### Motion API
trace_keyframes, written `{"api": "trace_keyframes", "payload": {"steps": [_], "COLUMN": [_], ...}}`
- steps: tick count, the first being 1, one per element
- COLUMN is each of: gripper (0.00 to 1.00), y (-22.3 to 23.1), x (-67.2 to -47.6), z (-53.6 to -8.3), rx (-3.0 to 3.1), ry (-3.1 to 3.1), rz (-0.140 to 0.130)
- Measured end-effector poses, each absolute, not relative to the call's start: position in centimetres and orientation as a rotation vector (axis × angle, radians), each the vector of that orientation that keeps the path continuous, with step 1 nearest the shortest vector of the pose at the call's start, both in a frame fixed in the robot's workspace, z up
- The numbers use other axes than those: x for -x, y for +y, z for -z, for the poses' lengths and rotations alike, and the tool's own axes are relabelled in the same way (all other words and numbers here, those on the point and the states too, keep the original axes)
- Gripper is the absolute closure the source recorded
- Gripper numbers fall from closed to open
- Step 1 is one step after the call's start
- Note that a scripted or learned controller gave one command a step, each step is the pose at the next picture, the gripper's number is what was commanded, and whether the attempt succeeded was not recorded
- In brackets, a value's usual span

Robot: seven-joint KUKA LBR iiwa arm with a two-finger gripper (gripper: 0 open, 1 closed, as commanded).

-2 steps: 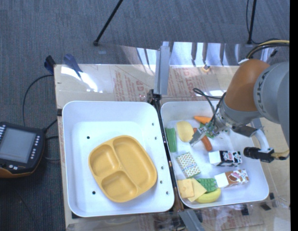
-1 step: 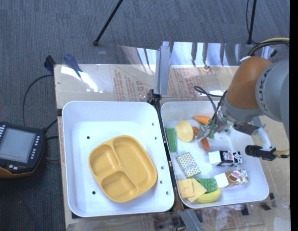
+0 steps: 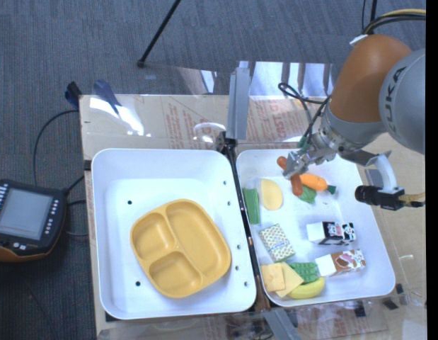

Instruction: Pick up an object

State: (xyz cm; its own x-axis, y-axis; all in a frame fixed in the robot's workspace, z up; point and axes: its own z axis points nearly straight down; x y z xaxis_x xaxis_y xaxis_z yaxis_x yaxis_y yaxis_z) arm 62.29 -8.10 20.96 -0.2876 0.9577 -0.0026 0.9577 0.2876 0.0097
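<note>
We saw the pincer (image 3: 298, 163) low over the right bin's (image 3: 385, 261) far-left corner, at a toy carrot (image 3: 314, 181) beside red pieces; whether its fingers gripped anything we could not tell. The left bin (image 3: 112, 190) held a yellow divided plate (image 3: 180, 247), with open floor round it.

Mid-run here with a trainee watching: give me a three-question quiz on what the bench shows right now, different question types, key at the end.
1. True or false: the yellow divided plate lies in the left bin.
2. Which bin is the gripper over? A) left B) right
3. Fill in: the banana lies at the right bin's ____ edge.

Key: 1 true; 2 B, near the toy carrot; 3 near (bottom).
</note>
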Motion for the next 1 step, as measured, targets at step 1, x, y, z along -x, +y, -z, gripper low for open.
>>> {"api": "trace_keyframes", "payload": {"steps": [1], "gripper": [1.0], "y": [-4.97], "x": [-61.57], "z": [-23.35], "rx": [-1.91], "ry": [2.494], "rz": [-0.002]}}
